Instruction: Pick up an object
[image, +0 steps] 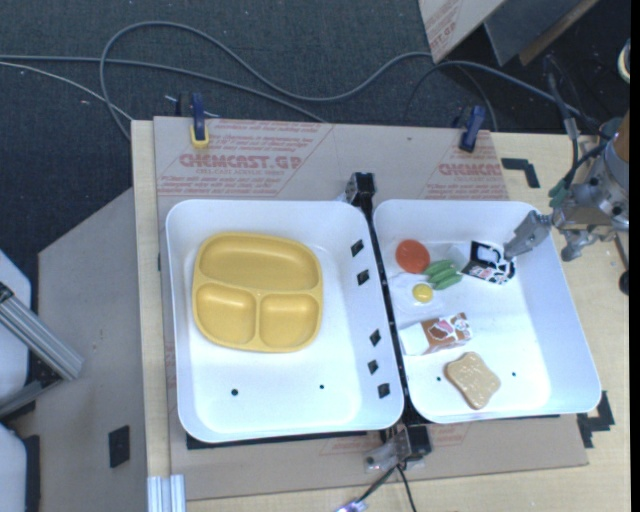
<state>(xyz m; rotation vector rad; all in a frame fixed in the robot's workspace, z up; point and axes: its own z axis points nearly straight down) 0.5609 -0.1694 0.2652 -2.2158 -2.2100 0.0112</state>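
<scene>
The right bin (560, 330) holds several small objects: an orange-red round piece (412, 255), a green piece (442, 273), a small yellow ball (423, 293), a black-and-white item (488, 263), a brown-and-white packet (445, 331) and a toast-like slice (472, 380). My gripper (543, 250) hangs over the bin's upper right corner, open. One grey finger (525, 236) slants down toward the black-and-white item, its tip right beside it. Nothing sits between the fingers.
The left bin (200, 400) carries a yellow divided plate (257, 291). A black divider (378, 300) runs between the bins. Blue clamps (199, 118) hold the board at the back. Cables lie on the dark floor beyond.
</scene>
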